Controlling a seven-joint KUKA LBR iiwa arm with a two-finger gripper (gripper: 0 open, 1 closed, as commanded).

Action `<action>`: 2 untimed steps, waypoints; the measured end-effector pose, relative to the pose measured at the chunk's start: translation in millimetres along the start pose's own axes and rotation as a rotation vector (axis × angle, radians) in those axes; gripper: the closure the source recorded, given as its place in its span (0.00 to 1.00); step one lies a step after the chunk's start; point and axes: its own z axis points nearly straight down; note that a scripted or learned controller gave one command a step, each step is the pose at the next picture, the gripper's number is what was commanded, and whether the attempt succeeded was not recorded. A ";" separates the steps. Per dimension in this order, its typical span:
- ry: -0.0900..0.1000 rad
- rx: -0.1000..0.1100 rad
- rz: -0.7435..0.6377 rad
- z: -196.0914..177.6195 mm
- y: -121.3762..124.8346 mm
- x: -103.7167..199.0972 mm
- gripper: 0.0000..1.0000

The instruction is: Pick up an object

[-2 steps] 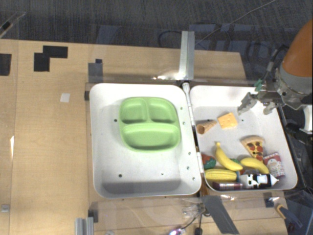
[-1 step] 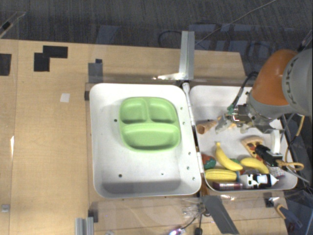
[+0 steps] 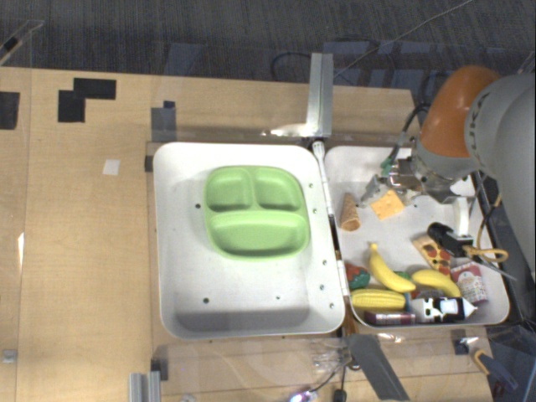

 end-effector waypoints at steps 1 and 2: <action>0.002 -0.005 -0.004 -11.4 2.9 2.3 1.00; 0.000 0.007 0.008 -131.3 43.2 51.5 1.00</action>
